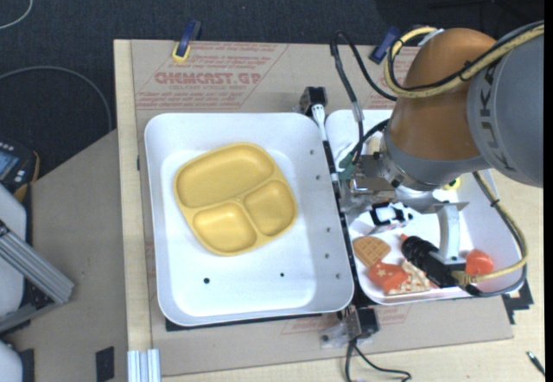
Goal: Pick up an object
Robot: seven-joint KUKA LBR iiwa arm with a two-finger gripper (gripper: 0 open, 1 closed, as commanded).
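Note:
My gripper [381, 213] hangs low over the left part of the right bin [344, 126], mostly covered by the orange wrist above it. Just in front of it lies a tan waffle-like piece [371, 249]. A red piece [394, 278] lies beside that one, nearer the bin's front wall. An orange-red rounded thing [479, 264] sits at the front right of the same bin. I see nothing held between the gripper's tips. The arm hides the middle and back of this bin.
The left bin [173, 285] holds a yellow plate [235, 197] with three compartments. A ridge with bolts [332, 199] divides the two bins, close to the gripper's left side. Brown cardboard [216, 69] lies behind the bins.

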